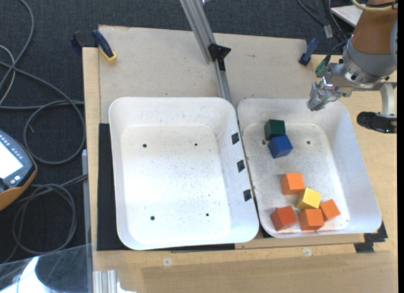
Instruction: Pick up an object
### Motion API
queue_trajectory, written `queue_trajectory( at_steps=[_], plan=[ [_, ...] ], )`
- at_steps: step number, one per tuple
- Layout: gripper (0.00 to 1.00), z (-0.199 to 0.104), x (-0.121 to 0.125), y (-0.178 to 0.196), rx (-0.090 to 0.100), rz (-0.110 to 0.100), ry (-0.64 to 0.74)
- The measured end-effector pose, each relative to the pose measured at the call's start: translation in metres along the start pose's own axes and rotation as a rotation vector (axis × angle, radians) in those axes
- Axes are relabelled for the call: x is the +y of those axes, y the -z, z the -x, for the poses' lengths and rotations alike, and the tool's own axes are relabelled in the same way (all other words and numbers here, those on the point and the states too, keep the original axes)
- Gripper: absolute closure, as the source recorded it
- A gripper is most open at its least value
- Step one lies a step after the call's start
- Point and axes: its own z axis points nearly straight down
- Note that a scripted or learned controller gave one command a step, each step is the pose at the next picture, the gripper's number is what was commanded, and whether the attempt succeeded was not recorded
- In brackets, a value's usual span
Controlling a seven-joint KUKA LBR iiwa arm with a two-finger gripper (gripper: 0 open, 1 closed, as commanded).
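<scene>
The gripper (317,99), whose opening cannot be told, hangs over the right bin's (360,159) far rim, so the approach step seems in hand: next it must descend onto a block, perhaps the nearby green cube (274,127) touching the blue cube (280,146).

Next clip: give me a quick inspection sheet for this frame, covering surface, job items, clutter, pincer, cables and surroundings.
Surface: wooden bench bearing left bin and right bin, side by side.
Job's things: all in the right bin: green block touching blue block; four orange blocks and a yellow block clustered at the near end.
Clutter: blue clamps on the bench's far edge.
Pincer: above the right bin's far rim, nothing visibly held.
Cables: black cables on the floor, left.
Surroundings: dark carpet; metal pole.
</scene>
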Motion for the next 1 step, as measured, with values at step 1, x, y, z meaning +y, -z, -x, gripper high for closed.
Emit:
queue_trajectory(
  at_steps=[1],
  plan=[
    [1.0,0.0,0.0019,0.0407,0.001,-0.002,0.001]
  ],
)
